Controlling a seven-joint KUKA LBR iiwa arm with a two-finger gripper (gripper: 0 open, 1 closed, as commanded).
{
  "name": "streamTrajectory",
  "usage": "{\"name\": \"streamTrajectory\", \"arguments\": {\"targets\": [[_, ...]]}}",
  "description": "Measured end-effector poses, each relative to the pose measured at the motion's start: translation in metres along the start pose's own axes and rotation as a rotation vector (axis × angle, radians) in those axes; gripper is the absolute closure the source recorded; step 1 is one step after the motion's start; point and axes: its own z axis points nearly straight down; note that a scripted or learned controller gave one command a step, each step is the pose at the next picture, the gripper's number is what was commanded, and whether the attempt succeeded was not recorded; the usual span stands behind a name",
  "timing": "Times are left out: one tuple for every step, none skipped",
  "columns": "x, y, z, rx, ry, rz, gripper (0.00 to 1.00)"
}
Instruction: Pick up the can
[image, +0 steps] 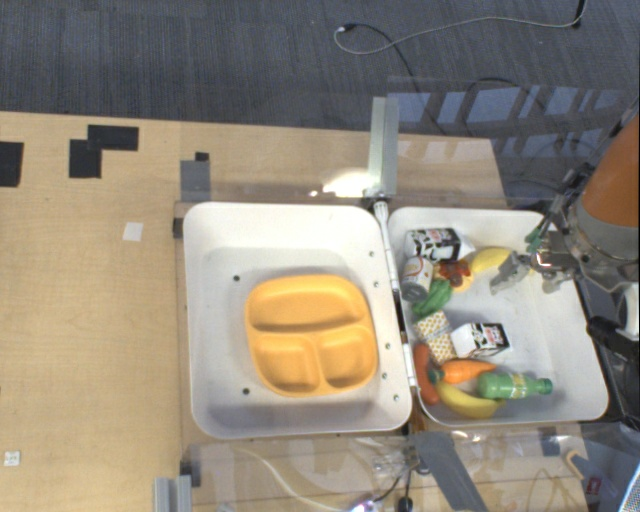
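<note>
The can (414, 273) is a small whitish cylinder with a red mark. It lies against the left wall of the right bin (560, 330), just below a black-and-white carton (432, 243) and partly hidden by a green pepper (436, 296). My gripper (530, 277) hovers over the upper right part of that bin, well to the right of the can. Its fingers (506, 275) are spread open with nothing between them. A yellow fruit (490, 260) lies just left of the nearer finger.
The right bin also holds a second carton (480, 340), a carrot (462, 372), a green bottle (512, 385), a banana (468, 402) and a red item (456, 270). An orange divided tray (310, 335) sits in the left bin (210, 300).
</note>
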Motion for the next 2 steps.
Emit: {"name": "streamTrajectory", "arguments": {"targets": [[-0.037,0.052,-0.138,-0.005,-0.003,-0.099,0.00],[-0.043,0.055,-0.247,-0.006,-0.003,-0.106,0.00]]}}
